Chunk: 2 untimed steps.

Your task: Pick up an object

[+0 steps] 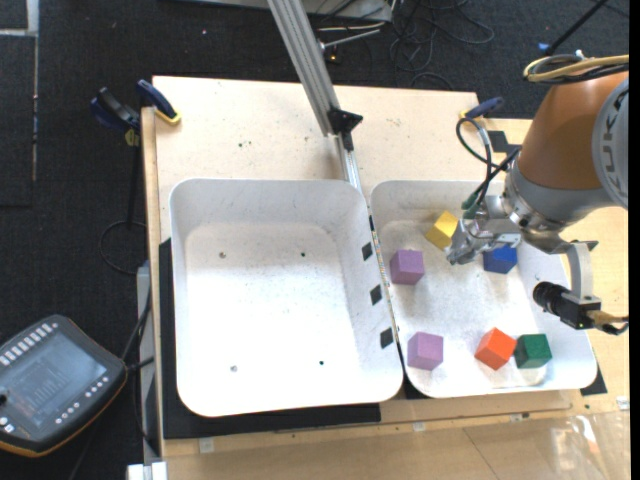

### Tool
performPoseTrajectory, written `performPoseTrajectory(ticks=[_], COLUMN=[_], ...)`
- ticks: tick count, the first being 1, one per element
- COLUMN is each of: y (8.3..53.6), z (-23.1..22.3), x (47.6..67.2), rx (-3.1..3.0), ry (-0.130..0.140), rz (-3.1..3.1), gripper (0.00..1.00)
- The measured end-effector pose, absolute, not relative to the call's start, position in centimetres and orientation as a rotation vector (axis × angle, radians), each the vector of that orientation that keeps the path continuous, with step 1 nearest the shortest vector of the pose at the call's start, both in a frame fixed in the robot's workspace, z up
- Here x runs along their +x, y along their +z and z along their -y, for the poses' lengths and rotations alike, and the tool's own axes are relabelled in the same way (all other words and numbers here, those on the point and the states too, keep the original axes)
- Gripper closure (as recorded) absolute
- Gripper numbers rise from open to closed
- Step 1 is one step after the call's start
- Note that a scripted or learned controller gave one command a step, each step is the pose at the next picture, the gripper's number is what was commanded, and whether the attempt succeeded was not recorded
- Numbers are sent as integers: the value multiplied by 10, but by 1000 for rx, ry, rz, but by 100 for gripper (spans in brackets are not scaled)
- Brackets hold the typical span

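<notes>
The bench (260, 128), a pale board speckled with dark marks, sits over black flooring strewn with cables; a grey teach pendant (50, 383) lies off its near left corner and blue clamps (125, 111) grip its far left edge. A slanted aluminium rail (305, 53) runs down to the seam between the bins. The left bin (200, 228) shows a bare, lightly scuffed floor. The right bin (400, 208) holds all the blocks.

The arm (575, 148) reaches in from the right, its orange band above the wrist, and the gripper (470, 240) hangs low in the far part of the right bin, between the yellow block (441, 230) and the blue block (500, 259), just beside both. Whether it is released or clenched cannot be told; no block shows between its tips.

Further out lie a purple block (407, 265) near the dividing wall, a second purple block (426, 350) toward the near rim, and an orange block (495, 348) touching a green block (533, 349).

These cubes look small, rigid and light, probably wood or plastic with smooth faces. Any would be best taken across two opposite flat sides, squarely, since a corner grip would likely let it twist out. The blue and yellow blocks seem the nearest candidates; the orange and green pair leaves little room between them.
</notes>
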State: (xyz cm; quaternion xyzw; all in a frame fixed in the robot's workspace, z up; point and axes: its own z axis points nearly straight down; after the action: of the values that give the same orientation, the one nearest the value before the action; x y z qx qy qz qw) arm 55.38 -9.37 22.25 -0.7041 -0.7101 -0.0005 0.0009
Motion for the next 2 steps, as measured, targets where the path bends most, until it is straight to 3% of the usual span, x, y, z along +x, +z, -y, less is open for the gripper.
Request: performPoseTrajectory(ticks=[2], y=[234], z=[-16], x=[578], rx=[-2213], ry=[-5], rz=[2231], gripper=[100])
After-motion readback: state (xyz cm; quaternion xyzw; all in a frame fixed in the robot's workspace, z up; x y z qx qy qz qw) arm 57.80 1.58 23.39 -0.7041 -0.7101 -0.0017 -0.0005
